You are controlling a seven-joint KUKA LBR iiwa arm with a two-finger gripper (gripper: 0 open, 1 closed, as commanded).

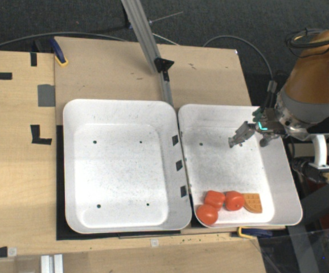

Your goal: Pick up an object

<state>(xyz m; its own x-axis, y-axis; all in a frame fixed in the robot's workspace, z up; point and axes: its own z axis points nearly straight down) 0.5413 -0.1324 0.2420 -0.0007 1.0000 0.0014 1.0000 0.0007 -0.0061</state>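
Observation:
Three red rounded pieces lie together in the near corner of the right bin [221, 152]: one at the bin's front edge [207, 214], one just behind it [214, 198] and one to its right [233, 200]. An orange waffle-patterned piece [253, 203] touches the rightmost red piece. My gripper [249, 141] hangs over the right side of this bin, well behind the pieces. Its fingers are spread open with nothing between them. The arm's orange band [311, 75] rises at the right edge.
The left bin [119, 164] sits beside the right one, joined by black clips along the shared rim. A slanted metal pole [144, 33] ends in a black bracket behind the bins. A blue and yellow clamp [59, 53] sits far left.

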